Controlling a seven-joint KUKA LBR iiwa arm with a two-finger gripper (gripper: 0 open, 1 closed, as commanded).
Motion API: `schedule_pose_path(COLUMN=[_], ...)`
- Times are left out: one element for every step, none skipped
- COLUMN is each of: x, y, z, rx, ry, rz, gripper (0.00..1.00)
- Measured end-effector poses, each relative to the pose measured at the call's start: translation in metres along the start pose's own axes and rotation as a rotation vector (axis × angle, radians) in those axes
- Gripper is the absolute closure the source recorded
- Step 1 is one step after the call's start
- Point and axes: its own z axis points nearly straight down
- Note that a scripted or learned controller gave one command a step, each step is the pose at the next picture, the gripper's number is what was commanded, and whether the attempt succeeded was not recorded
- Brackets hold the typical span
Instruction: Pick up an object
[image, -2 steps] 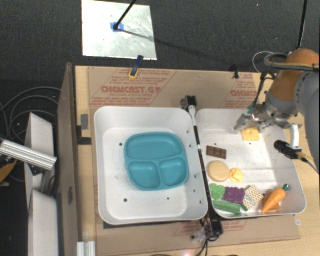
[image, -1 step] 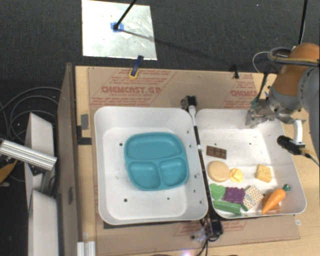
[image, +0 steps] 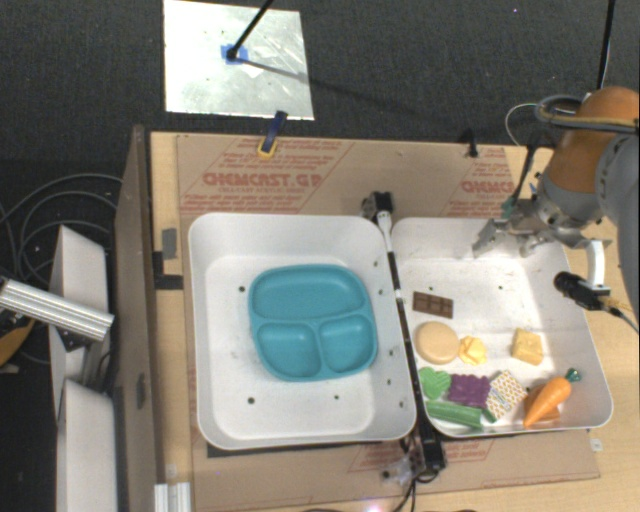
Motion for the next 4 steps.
schedule_pose_path(x=[0.0, 0.0, -0.009, -0.007], y=[0.001, 0.001, -0.086, -0.081], z=[-0.012, -0.011, -0.026, -0.037], rx=[-0.005, -0.004, 0.019, 0.01], ry=[-0.001, -0.001, 0.006, 0.006], rz=[-0.001, -0.001, 0.008, 0.003], gripper=[1.0, 0.0, 0.0, 1.0])
